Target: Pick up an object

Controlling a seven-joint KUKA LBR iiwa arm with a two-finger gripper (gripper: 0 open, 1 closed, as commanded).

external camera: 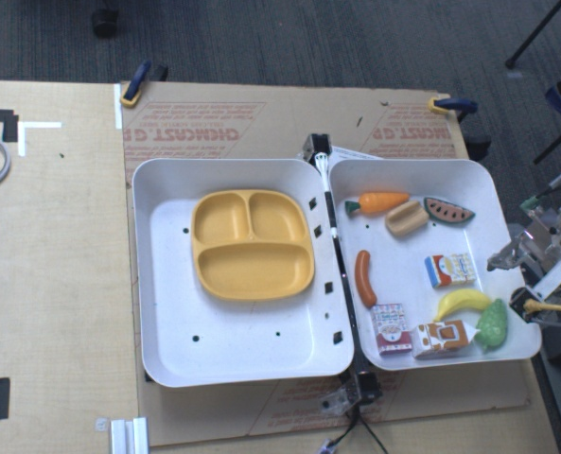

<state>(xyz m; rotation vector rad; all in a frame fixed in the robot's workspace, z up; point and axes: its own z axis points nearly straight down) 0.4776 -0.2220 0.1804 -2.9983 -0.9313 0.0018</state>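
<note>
The right bin [507, 218] holds several toy foods: an orange carrot [379, 200], a tan bun [406, 218], a watermelon slice [448, 211], a red sausage [364, 278], a small blue-and-white carton [449, 270], a yellow banana [463, 302], a green vegetable [493, 324] and two more cartons [391, 329] [443, 339]. My gripper [534, 277] sits at the view's right edge, just outside the right bin's right wall, level with the banana and the green vegetable. Nothing shows in its grasp.
The left bin [157, 282] holds a yellow divided plate [253, 244]. Both bins rest on a cardboard sheet [195, 121] clamped to the bench. A black clip [318, 146] joins the bins at the back.
</note>
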